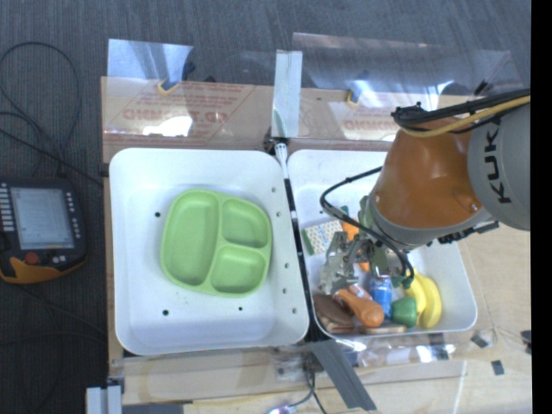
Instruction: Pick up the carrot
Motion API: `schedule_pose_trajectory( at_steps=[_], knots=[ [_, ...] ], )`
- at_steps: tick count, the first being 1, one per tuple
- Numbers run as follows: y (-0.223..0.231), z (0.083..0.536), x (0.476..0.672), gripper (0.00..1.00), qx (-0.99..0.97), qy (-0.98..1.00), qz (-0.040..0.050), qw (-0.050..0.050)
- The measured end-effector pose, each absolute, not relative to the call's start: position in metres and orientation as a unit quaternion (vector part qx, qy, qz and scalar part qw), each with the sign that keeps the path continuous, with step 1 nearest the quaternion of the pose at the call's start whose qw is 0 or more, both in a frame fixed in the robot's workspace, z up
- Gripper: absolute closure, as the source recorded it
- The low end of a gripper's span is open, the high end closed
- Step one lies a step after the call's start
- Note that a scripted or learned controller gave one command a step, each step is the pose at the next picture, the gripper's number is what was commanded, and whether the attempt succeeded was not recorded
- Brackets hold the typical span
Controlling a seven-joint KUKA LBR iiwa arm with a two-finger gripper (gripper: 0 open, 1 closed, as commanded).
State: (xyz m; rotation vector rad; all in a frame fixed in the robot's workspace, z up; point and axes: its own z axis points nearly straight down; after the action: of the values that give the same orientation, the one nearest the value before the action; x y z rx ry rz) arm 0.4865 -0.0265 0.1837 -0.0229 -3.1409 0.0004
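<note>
While the arm (431,179) reaches down, its gripper (349,266) hangs above the carrot (360,307), grip unclear.

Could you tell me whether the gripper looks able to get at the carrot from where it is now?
Probably yes. The gripper is low in the right bin, just above the carrot, whose upper side is exposed. The blue item and banana crowd in beside it, so a clean grasp is uncertain.

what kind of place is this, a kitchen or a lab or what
Most likely a robotics lab or test cell, not a kitchen. A KUKA arm reaches over two white bins on a bench, a teach pendant lies on the grey carpet beside it, and the food in the right-hand bin looks like toy pieces.
</note>
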Motion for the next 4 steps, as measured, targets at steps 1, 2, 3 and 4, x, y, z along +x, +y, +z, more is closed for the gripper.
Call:
schedule_pose_trajectory(
  at_steps=[1, 2, 3, 4],
  knots=[
    [0.029, 0.220, 0.485, 1.00, -0.173, -0.985, -0.0004, -0.001],
    [-0.084, 0.243, 0.484, 1.00, -0.166, -0.986, 0.0015, -0.003],
    [-0.108, 0.127, 0.496, 1.00, -0.254, -0.967, -0.0010, -0.022],
    [-0.108, 0.122, 0.494, 0.00, -0.254, -0.967, -0.0006, -0.018]
  ],
)
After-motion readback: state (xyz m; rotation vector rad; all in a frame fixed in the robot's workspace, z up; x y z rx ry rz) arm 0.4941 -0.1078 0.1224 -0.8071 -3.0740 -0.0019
